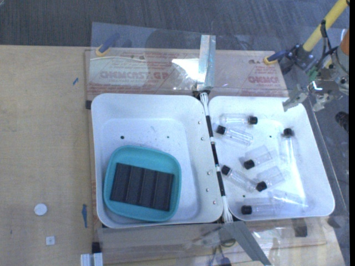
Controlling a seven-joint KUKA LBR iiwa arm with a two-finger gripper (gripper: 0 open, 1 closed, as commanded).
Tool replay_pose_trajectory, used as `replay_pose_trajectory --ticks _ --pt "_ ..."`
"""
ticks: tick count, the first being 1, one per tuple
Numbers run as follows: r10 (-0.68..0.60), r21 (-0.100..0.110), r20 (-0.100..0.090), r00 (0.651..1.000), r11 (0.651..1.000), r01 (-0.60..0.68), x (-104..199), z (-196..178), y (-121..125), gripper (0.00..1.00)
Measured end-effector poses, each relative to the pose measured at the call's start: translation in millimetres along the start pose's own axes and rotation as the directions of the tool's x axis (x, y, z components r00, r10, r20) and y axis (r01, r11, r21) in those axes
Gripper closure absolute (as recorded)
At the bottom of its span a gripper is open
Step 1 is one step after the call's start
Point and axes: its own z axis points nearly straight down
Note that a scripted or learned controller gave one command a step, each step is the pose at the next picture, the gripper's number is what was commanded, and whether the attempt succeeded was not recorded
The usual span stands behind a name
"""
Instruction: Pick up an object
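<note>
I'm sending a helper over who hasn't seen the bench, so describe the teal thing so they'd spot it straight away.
Of the two white bins, take the left bin. In its near left corner lies a shallow teal tray with rounded corners, holding a dark ribbed insert. The clear, black-capped vials all lie in the right bin, so it is the only coloured thing.

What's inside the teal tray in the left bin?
The teal tray in the left bin holds a dark ribbed block of about four segments. It covers most of the tray floor, so whatever lies beneath it is hidden.
</note>
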Motion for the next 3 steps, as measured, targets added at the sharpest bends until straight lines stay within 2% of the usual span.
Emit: replay_pose_trajectory --ticks 1,2,3 --pt "-0.069 0.000 0.000 0.998 0.998 0.069 -21 107 -49 0.00" --pt "-0.174 -0.006 -0.008 0.985 0.985 0.174 -16 153 -31 0.00" --pt "-0.237 -0.005 0.003 0.972 0.972 0.237 34 78 37 0.00"
